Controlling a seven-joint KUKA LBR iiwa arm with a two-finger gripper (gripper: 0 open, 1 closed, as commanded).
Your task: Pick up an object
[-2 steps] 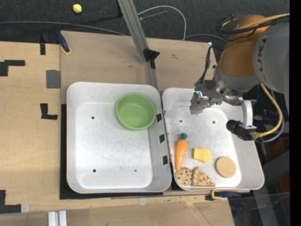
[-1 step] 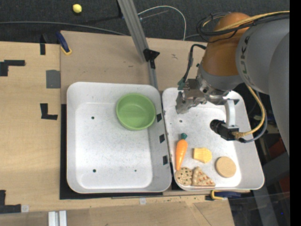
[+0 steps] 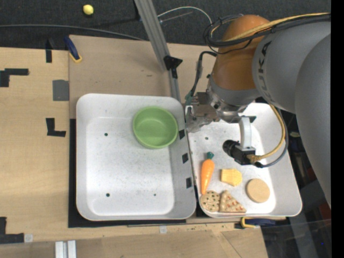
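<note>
My gripper [image 3: 196, 117] hangs low over the far left corner of the right bin [image 3: 279, 144], close to the wall between the two bins, beneath the orange band of the arm. In the near part of that bin lie a toy carrot [image 3: 207, 174], a yellow cheese wedge [image 3: 231, 177], a tan round disc [image 3: 258, 190], a chocolate-chip cookie [image 3: 210, 201] and a pizza slice [image 3: 231, 203]. A green bowl [image 3: 155, 127] sits upright in the left bin [image 3: 107, 187], near its far right corner, just left of the gripper.
The arm's grey body covers the far right of the view. A black fitting with a yellow cable [image 3: 238, 151] hangs from the wrist over the right bin. A slanted metal pole [image 3: 153, 28] rises behind the bins. A small yellow ball [image 3: 88, 9] lies far back on the dark floor.
</note>
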